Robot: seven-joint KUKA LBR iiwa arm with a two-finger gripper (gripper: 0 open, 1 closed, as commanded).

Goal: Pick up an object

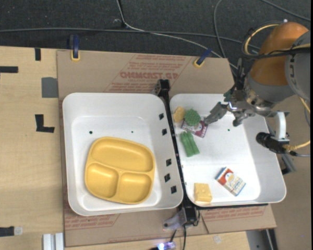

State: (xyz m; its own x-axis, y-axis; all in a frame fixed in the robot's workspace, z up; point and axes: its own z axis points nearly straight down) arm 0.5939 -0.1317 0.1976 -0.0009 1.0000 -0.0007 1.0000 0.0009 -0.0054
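Note:
The right bin [261, 155] holds several small items. A green lumpy piece [192, 118] lies on a purple packet [200, 130] near the bin's far left corner, with a small yellow piece [178, 113] beside it. A green bar [189, 144] lies just below them. A yellow block [202, 192] and a small red, white and blue box [230, 181] sit near the front edge. My gripper [227, 115] hangs over the bin's far side, to the right of the green lumpy piece. It is open, with nothing between its fingers [215, 113].
The left bin [75, 113] holds a yellow divided plate [120, 170]. A black divider [169, 134] runs between the bins. The grey and orange arm [274, 61] comes in from the upper right, with cables arcing above it.

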